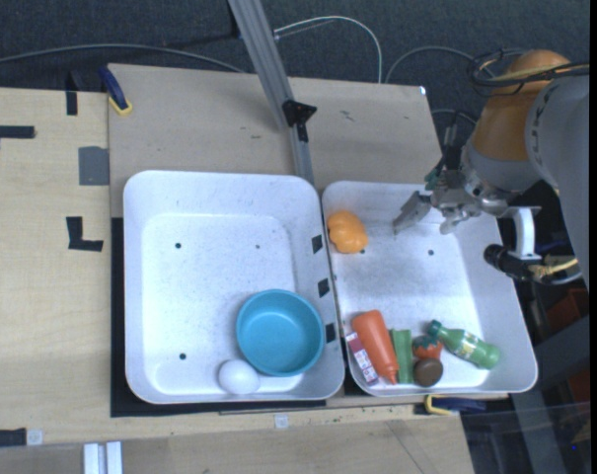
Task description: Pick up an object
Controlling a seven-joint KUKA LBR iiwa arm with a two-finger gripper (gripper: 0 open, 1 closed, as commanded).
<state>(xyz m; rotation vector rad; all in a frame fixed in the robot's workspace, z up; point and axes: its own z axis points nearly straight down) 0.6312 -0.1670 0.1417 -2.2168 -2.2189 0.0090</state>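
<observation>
My gripper (428,221) hangs over the far right part of the right bin (495,309), its two fingers spread apart with nothing between them. An orange fruit-like object (347,232) lies to its left, near the bin's far left corner. Along the near edge of the same bin lie an orange carrot-shaped bottle (376,344), a green bottle (466,346), a small green piece (403,354) and a brown round object (428,370). In the left bin (180,265) sit a blue bowl (279,331) and a white ball (238,375).
A slanted grey metal pole (268,67) crosses the bench above the bins. Cables run along the far side. A blue-and-yellow clamp (114,92) sits at the bench's far left corner.
</observation>
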